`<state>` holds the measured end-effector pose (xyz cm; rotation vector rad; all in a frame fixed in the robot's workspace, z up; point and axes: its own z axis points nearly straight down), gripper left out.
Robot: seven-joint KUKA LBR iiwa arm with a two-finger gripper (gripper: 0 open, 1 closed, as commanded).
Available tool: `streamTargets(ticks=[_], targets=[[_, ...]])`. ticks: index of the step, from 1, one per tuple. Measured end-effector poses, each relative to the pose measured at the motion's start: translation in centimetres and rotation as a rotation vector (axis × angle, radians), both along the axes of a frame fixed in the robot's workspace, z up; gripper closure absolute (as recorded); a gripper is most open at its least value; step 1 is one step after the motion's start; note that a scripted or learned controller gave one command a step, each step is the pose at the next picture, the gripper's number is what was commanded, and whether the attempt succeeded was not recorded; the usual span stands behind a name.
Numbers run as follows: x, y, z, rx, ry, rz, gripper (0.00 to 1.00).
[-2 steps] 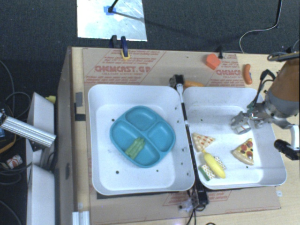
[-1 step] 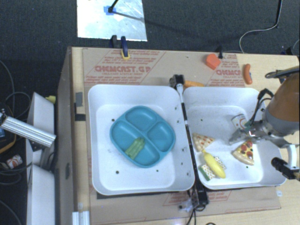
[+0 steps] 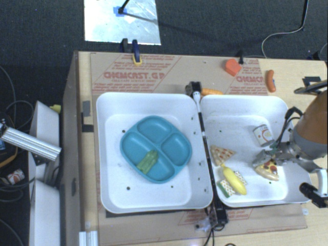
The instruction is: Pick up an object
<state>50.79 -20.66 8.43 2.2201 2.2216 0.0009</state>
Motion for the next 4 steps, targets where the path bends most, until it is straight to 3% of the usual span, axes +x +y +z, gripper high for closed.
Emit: streamTargets(ticks=[1, 2, 3, 4], targets=[[0.2, 0.0, 1.1, -0.001, -0.005, 0.000, 1.00], [0.2, 0.0, 1.1, -0.001, -0.005, 0.001, 0.00], [0.3, 0.0, 2.2, -0.001, -0.008, 0.001, 1.00], [0.3, 0.0, 2.2, -0.001, -0.008, 0.001, 0.00]])
